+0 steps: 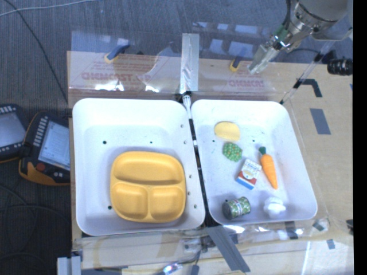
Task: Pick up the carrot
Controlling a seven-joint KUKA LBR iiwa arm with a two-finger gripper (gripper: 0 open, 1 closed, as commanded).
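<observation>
Approach stage: my pincer (259,62) hangs at the frame's upper right, its state untellable, well apart from the carrot (268,168) lying in the right bin (298,153). Next: descend over it.

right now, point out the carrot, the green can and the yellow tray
carrot (269,169), camera view, middle of its orange body
green can (236,207), camera view, its side
yellow tray (148,185), camera view, ridge between its compartments

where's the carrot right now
In the camera view the carrot lies in the right-hand bin, toward its right wall, green top pointing away from the camera. The small red-and-white carton is just to its left, a white object just below.
</observation>
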